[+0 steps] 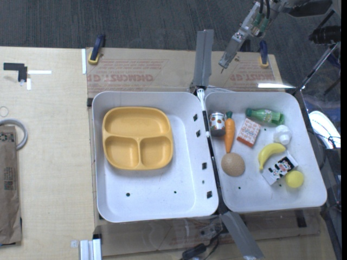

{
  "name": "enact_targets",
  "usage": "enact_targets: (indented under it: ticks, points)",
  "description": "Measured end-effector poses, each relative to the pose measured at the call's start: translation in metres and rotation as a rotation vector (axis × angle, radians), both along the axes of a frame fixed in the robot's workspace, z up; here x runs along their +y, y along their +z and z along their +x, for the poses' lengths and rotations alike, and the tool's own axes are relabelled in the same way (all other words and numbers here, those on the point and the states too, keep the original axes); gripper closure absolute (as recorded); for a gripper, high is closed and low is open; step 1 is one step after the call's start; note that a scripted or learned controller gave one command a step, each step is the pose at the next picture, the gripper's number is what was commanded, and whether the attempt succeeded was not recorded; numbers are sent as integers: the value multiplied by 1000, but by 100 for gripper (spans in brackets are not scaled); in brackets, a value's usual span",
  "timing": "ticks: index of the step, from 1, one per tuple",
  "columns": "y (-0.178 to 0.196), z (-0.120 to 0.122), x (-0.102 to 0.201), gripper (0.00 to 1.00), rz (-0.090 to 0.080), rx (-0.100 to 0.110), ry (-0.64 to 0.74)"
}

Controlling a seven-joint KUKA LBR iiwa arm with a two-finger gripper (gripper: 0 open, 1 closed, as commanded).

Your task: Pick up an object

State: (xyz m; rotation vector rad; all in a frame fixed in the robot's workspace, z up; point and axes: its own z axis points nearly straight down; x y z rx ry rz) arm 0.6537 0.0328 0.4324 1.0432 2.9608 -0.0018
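Observation:
My gripper (224,64) hangs high above the back edge of the right bin (309,199), its fingers close together with nothing between them. Below it in that bin lie a small can (217,123), an orange carrot (229,135), a green bottle (264,115), a red-and-white packet (249,132), a white round piece (282,136), a yellow banana (270,154), a brown ball-shaped item (233,164), a black-and-white box (278,169) and a yellow lemon (294,179).
The left bin (108,199) holds a yellow divided tray (138,138). A grey divider post (203,58) rises between the bins at the back. Cardboard (135,72) lies behind the bins, with blue clamps (97,47) at its corners.

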Motion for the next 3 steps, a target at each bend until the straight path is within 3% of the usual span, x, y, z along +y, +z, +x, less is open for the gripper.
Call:
enact_targets:
  ticks: [1, 2, 3]
  points:
    - [-61, -3, -1, 0, 0, 2, -29]
    - [-104, -4, -60, 0, 0, 1, 319]
    - [-72, -7, -89, 0, -1, -3, 718]
